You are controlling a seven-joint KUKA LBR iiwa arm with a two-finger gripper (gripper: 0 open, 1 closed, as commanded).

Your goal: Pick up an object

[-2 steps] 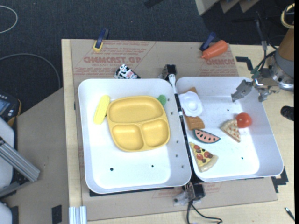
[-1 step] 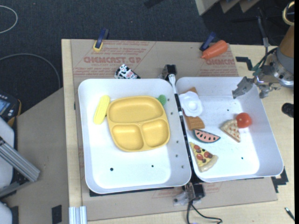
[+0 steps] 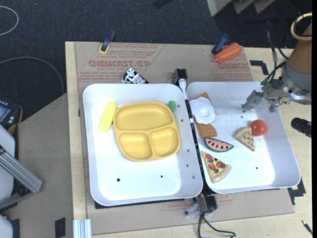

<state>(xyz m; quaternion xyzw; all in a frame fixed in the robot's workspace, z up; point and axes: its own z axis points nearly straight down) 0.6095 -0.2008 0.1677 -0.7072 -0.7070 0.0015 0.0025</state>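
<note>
camera view: two shallow white plastic bins on a tan cardboard-topped bench. left bin (image 3: 99,177), centre-left of frame, smooth and glossy, rounded corners. in it a yellow divided plate (image 3: 146,130), matte plastic, one long compartment on top and two smaller below. a yellow corn-like piece (image 3: 107,116) lies just beside the plate's left edge, ridged and oblong. a small green bit (image 3: 172,105) peeks at the plate's upper right corner, mostly hidden, can't tell what it is.

right bin (image 3: 277,170), centre-right of frame, holds toy food: a white fried egg (image 3: 202,110) with a pale dome, a brown toast-like slab (image 3: 206,130) just below it, a watermelon slice (image 3: 218,145) with a green rind and dark seeds, a pizza wedge (image 3: 215,166) with red dots at the lower left of the bin, a tan triangle sandwich piece (image 3: 245,138) touching a round red tomato (image 3: 258,127), glossy.

gripper (image 3: 261,101) at upper right of the bin, dark metal fingers spread apart, nothing between them, hanging above the tomato and near it. arm body cut off by the right frame edge.

outside the bins: an orange carrot toy (image 3: 228,52) at the top of the bench, a black-and-white patterned object (image 3: 133,77) above the left bin, blurry.
</note>
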